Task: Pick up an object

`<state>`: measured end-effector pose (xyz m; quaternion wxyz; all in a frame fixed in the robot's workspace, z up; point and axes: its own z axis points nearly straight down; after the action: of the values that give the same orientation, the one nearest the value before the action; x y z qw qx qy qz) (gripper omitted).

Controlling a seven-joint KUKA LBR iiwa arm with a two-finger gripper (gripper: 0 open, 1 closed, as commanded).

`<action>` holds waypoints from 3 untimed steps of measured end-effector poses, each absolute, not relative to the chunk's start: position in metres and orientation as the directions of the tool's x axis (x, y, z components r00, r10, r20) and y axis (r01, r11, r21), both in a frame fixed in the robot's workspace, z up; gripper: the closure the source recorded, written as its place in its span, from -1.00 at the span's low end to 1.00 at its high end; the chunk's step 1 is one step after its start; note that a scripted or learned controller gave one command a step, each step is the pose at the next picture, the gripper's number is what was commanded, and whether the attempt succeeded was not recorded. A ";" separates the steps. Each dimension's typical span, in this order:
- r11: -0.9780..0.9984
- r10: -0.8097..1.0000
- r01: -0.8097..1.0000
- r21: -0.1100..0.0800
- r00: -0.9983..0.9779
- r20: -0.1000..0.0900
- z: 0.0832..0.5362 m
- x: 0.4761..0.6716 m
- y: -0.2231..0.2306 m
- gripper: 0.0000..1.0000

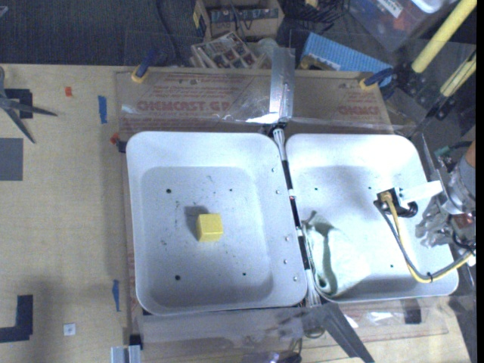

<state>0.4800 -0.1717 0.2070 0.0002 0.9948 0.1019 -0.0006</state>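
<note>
- Along the near edge of the worktop (60, 263) a dark metal strut (344, 331) angles out from under the two bins
- The left bin (151, 165) holds a yellow cube (209, 227) slightly left of the middle of its floor, resting flat and well apart from every wall, with bare floor on all four sides
- A few small dark specks dot that floor around the cube, none touching it
- The right bin (340, 165) meets the left one along a shared central rim (291, 210); a grey-green limp object (325, 259), perhaps a cloth or strip, lies right beside that rim near the bin's near-left corner, curving toward the front wall
- The middle and far part of the right bin's floor lie open
- The tool (442, 229) sits at the right bin's right edge, low over the rim; whether it is spread or pressed together I cannot tell, and nothing can be seen between its tips
- A yellow cable (404, 252) loops from a small black-and-yellow fitting (393, 201) across the bin's right side toward the tool
- Beyond the bins lies a flat cardboard sheet (189, 100) with red lettering, held by a yellow clamp (140, 72) at its far-left corner
- Farther back are a blue ridged block (333, 51) and a yellow pole (446, 25)
</note>
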 end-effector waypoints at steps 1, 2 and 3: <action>-0.980 0.199 0.199 0.000 0.980 -0.001 0.201 0.487 -0.166 1.00; -0.980 0.200 0.200 0.001 0.980 -0.002 0.211 0.488 -0.166 1.00; -0.980 0.200 0.200 0.002 0.980 -0.002 0.220 0.488 -0.167 1.00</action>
<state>0.4881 -0.1670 0.2201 0.0010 0.9949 0.1006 -0.0007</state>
